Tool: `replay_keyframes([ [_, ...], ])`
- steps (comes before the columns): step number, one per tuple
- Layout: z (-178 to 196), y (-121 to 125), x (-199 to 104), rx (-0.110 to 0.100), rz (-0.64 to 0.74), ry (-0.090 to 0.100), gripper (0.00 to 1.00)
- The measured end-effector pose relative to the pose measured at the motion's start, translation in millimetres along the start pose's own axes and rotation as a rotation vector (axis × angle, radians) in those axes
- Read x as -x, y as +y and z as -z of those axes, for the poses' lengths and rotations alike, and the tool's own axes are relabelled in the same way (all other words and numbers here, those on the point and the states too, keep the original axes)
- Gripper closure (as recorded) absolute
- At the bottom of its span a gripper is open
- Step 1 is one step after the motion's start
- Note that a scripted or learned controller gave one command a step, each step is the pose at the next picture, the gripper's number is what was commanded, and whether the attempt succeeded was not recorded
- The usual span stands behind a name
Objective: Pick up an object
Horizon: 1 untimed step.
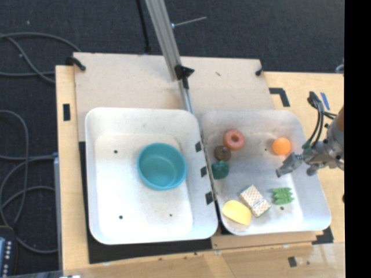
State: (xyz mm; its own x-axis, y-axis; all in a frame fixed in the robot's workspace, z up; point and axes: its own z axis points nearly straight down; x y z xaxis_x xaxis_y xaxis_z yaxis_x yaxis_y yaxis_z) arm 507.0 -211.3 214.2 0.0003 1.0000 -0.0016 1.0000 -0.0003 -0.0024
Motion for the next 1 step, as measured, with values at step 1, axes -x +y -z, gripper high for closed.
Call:
replay_keyframes([
  [1,-42.2,-1.1,0.0,-0.001,-0.001,0.000,0.00],
])
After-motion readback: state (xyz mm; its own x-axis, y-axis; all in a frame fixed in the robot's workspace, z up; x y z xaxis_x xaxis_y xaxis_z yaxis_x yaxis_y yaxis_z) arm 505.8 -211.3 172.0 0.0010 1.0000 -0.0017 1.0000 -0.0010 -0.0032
